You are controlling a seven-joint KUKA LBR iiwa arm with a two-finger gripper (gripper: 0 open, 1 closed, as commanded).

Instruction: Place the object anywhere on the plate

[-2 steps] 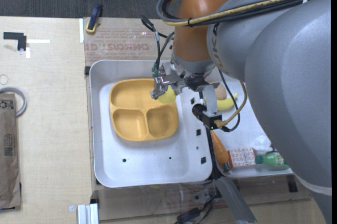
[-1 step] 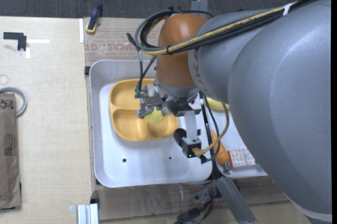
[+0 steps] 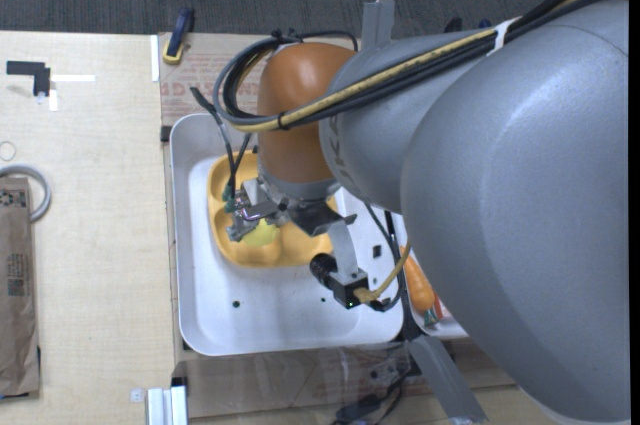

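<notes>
Sitting low at the end effector point(image 3: 243, 226), a small yellow-green object point(image 3: 262, 233) shows just over the yellow plate point(image 3: 222, 203), and whether it rests on the plate or hangs slightly above it cannot be made out. It lies right against the metal fingertips, yet the wrist hides so much that I cannot tell if the end effector is clenched on it, released, or merely beside it. Judging from its size and rounded, matte look, the object is probably light and perhaps a little soft, like a toy piece of fruit; a rounded skin of that kind could roll or slip from a pinch, so the widest middle would be the safest place to take hold, with the fingers squarely across it. The plate is shallow with a raised rim and lies in the upper left part of a white bin point(image 3: 250, 323), whose floor below it is bare. An orange object point(image 3: 421, 291) peeks out at the bin's right side, under the arm point(image 3: 520, 163). The bin stands on the surface point(image 3: 90, 213), well apart from a brown packet point(image 3: 16, 283) at the left edge.
</notes>
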